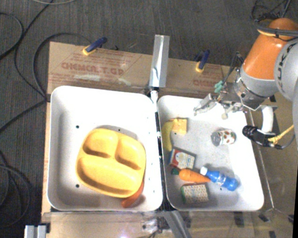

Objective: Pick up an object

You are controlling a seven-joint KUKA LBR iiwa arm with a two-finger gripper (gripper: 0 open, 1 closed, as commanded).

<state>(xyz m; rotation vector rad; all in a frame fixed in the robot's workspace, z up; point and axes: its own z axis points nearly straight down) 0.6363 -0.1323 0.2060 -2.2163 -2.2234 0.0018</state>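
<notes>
My gripper [213, 106] hangs over the back edge of the right bin [245, 202], fingers spread apart with nothing between them. Below it in that bin lie a yellow cheese wedge [179, 126], a banana [166, 136] along the left wall, a small silver can [223, 137], a red-green carton [182, 158], a carrot [191, 175], a blue-capped bottle [220, 179] and a brown sponge-like block [195, 193]. The can sits closest, a short way in front and right of the fingertips.
The left bin [67, 103] holds a yellow divided plate [112, 162] with an orange-red item [133, 197] tucked under its front edge. A metal post [159, 65] rises between the bins at the back. Clamps [95, 45] pin the cardboard behind.
</notes>
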